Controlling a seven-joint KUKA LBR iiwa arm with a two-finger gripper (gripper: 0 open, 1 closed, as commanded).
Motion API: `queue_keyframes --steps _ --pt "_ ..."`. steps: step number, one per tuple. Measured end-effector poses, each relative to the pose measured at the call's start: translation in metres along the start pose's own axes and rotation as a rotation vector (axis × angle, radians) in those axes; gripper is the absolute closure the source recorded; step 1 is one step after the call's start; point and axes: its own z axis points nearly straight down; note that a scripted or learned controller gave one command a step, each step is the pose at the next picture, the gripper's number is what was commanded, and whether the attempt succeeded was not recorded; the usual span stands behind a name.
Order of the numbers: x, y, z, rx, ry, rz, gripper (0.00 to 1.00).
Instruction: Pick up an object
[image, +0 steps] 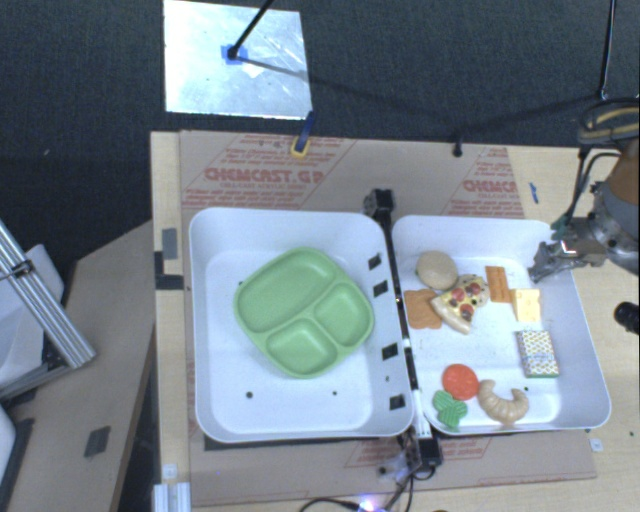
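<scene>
At the frame's right edge the claw (553, 257) hangs over the right bin's (585, 340) rim, seemingly empty; its opening I cannot tell. Toy foods cluster within reach, pizza slice (461, 302) nearest centre.

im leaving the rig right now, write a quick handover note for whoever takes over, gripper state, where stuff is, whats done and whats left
Gripper: at the far right edge of the right bin, above the rim; nothing visible between its fingers, and whether they are open or shut is too small to tell.

Right bin: bread roll, pizza slice, cracker, orange bar, cheese slice, patterned box, tomato, green piece, croissant.

Left bin: green divided plate.

Done: nothing picked up yet.

Left: choose an object, descend, grasp, lift. Cheese slice and orange bar lie nearest the gripper.
</scene>
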Motion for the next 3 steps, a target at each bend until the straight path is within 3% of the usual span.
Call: queue_keyframes --steps 3 --pt "0.151 0.025 -0.017 0.001 0.003 -0.004 1.0"
